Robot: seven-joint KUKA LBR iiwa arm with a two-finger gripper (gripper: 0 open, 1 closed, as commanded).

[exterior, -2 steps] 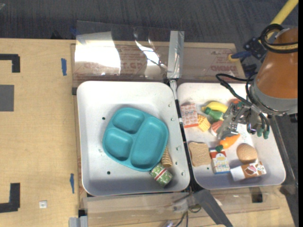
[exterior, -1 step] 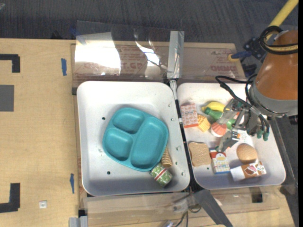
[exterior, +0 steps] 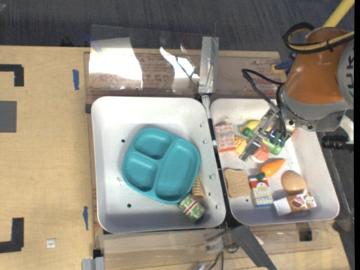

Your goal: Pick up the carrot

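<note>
Gripper (exterior: 251, 149) finger state unclear; carrot (exterior: 273, 166) just beside, partly hidden.

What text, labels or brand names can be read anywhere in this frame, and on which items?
None can be read.
Red and white packet in the right bin: print too blurred.
Small juice carton: markings too small.
White bottle with red label: blurred.
Small can in the left bin: label pattern illegible.
Carrot, teal plate: no text.
</note>
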